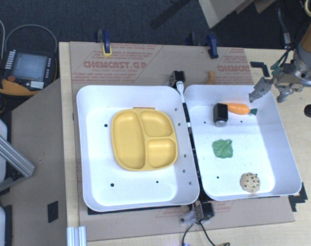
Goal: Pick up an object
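Observation:
In the right bin (278, 137) lie an orange carrot (237, 108) with a green tip, a small black block (220, 114) touching its left end, a green leafy piece (223, 148) in the middle, and a speckled cookie (250, 182) near the front. My gripper (271, 92) hangs over the bin's far right corner, up and to the right of the carrot. Its two fingers are spread apart with nothing between them.
The left bin (94, 137) holds a yellow divided plate (144, 138). A black divider clip (179, 79) sits between the bins at the back. Blue clamps (106, 41) pin the cardboard base at the far edge.

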Controlling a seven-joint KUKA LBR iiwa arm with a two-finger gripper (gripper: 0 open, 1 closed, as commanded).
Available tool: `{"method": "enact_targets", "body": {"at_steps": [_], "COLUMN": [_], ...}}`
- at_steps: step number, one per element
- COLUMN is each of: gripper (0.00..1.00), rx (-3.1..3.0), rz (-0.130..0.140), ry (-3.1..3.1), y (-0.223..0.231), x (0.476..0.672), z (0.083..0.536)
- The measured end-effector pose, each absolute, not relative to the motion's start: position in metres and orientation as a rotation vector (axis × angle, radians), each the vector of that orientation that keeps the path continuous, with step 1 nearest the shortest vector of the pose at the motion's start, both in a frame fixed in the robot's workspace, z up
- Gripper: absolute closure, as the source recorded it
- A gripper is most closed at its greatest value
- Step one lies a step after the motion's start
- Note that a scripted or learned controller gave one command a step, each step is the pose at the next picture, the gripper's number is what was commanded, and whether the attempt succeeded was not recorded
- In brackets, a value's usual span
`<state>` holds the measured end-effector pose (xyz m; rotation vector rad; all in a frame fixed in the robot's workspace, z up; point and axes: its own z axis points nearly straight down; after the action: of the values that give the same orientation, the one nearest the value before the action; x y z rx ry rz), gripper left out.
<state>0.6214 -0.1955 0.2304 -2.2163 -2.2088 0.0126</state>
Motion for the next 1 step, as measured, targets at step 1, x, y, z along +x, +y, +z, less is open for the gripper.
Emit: {"method": "enact_targets", "body": {"at_steps": [1], "gripper": [0.00], "rx": [-2.221], "rz": [0.001], "ry": [-2.221], "y": [-0.1947], "x": [0.6242], "z": [0.2389]}}
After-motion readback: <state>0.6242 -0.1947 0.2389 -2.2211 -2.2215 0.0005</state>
